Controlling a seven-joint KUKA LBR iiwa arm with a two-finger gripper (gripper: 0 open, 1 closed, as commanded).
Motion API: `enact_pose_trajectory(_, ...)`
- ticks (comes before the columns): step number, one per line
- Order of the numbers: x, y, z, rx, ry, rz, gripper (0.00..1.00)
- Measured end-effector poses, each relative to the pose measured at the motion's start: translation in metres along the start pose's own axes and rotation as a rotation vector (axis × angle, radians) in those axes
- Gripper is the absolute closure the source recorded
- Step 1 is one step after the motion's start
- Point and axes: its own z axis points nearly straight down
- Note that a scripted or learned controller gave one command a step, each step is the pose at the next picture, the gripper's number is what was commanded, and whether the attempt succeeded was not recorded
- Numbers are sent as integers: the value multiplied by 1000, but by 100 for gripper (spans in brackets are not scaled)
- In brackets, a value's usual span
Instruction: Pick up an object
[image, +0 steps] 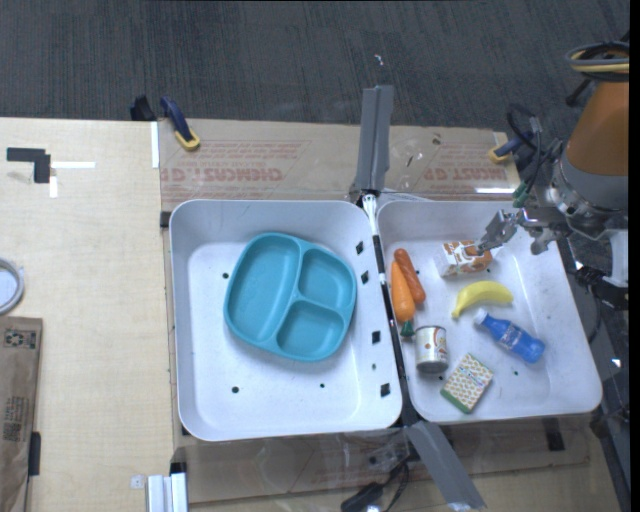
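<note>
Hovering at the snack packet (466, 258), the gripper (497, 232) is too small to judge its opening.

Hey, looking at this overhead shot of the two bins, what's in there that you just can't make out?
- Gripper: its tips are small and blurred over the small carton; contact cannot be told.
- Small carton: print too small to read.
- Can and flat packet: labels too small to read.
- Arm: cut off by the camera view's right edge.
- Roll of tape: cut off by the left edge.
</note>
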Motion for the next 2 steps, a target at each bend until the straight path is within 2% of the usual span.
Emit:
enact_pose_trajectory(1,3,-47,104,0,0,54,0)
enact_pose_trajectory(2,1,-47,95,0,0,57,100)
